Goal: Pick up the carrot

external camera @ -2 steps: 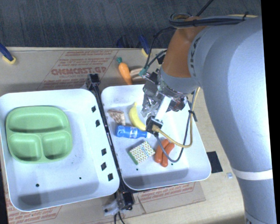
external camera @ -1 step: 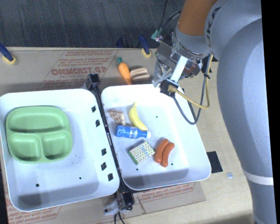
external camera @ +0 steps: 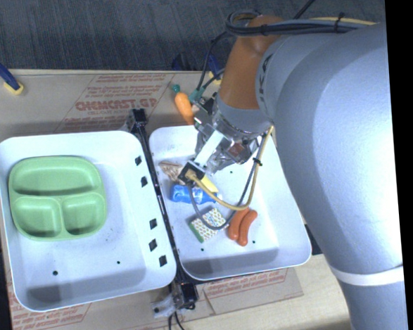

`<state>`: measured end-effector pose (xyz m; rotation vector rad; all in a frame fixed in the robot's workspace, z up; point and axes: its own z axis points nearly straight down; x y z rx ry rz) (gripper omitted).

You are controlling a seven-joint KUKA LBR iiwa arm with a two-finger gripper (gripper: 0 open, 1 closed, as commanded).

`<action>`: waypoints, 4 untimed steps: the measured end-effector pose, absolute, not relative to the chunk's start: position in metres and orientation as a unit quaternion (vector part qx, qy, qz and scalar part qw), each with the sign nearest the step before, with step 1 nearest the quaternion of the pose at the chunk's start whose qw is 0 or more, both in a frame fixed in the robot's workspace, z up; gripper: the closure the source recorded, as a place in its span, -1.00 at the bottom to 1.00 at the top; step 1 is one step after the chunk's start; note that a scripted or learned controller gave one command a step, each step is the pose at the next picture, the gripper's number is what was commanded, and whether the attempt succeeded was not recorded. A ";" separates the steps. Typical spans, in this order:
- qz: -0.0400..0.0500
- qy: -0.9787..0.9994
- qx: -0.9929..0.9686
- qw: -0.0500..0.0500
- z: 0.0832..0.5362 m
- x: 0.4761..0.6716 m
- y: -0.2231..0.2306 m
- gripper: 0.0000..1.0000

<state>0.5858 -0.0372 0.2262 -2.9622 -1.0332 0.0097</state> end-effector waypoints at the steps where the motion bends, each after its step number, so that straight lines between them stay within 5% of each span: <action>1: 0.003 -0.418 -0.909 0.002 0.191 0.530 -0.055 1.00; 2: 0.001 -0.383 -0.924 0.001 0.287 0.549 -0.074 1.00; 3: 0.003 -0.364 -0.931 0.002 0.268 0.533 0.025 1.00; 4: 0.002 -0.526 -0.851 0.002 0.222 0.500 -0.049 1.00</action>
